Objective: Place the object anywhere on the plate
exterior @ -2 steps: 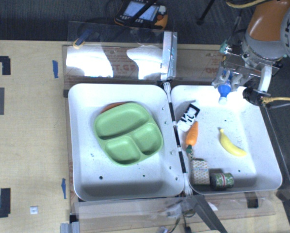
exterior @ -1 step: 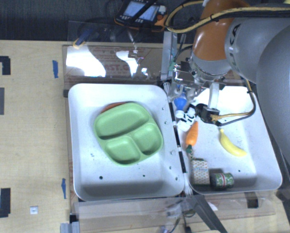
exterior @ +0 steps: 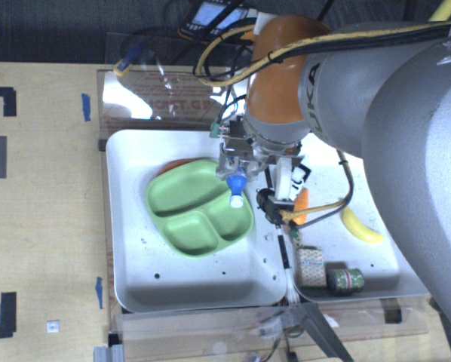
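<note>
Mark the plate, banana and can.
plate (exterior: 182,194): camera view, bare upper-left compartment.
banana (exterior: 360,228): camera view, middle of the yellow curve.
can (exterior: 345,279): camera view, its green side.

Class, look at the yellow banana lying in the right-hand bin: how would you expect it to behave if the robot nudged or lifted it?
The banana looks curved and smooth, so a push would probably spin or slide it on the white bin. It appears small and likely plastic, so probably light and stiff.

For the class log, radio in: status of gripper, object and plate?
Gripper above green plate's right edge, blue-and-white object at its tip; grip unconfirmed. Plate sits in left bin. Banana, can in right bin, out of the way.
</note>
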Available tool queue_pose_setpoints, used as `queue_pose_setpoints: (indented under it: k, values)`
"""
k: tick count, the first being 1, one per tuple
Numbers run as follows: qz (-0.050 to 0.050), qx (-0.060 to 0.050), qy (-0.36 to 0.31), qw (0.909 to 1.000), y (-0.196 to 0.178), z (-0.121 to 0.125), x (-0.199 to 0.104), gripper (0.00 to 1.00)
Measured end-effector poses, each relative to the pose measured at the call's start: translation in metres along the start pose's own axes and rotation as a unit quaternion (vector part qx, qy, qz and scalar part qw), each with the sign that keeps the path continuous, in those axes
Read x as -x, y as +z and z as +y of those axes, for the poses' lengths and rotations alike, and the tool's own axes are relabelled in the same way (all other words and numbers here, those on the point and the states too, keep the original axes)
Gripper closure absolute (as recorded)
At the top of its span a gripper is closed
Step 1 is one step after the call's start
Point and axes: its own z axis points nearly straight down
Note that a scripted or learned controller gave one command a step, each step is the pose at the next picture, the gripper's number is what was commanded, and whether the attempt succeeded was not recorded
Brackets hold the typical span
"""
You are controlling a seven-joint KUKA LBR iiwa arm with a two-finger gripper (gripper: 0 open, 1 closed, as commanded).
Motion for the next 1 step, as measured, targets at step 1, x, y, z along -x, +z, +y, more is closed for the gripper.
queue_pose_setpoints:
  k: [1]
  values:
    - [0.000,0.000,0.000,1.0000,-0.0001,0.0001,0.0002,0.00]
